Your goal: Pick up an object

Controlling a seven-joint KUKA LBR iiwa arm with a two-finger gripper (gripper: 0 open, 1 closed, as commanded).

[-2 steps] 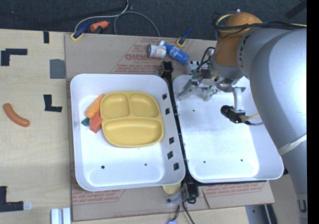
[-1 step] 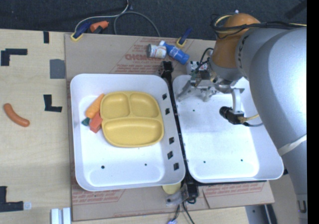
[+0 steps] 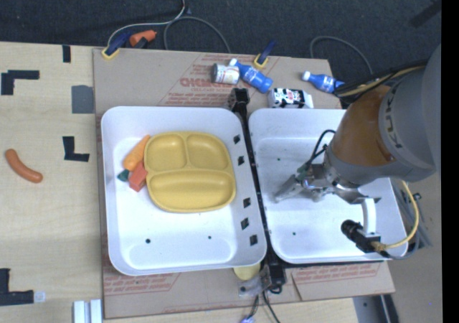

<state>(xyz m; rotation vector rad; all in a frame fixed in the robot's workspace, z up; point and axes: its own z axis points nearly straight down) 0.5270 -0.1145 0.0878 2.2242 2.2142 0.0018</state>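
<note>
Over the right bin (image 3: 287, 242), jaws (image 3: 295, 186) state unclear, yellow tray (image 3: 190, 171) and carrot (image 3: 134, 154) in left bin (image 3: 172, 250)

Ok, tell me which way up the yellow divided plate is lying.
Right way up: the yellow divided plate lies flat in the left bin, its three compartments facing upward.

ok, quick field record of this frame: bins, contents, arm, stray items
left bin: yellow divided plate, orange carrot and a red piece at the plate's left edge
right bin: gripper low inside, near centre
gripper hold: cannot tell
behind bins: blue bottles, small carton
bench left: sausage
</note>
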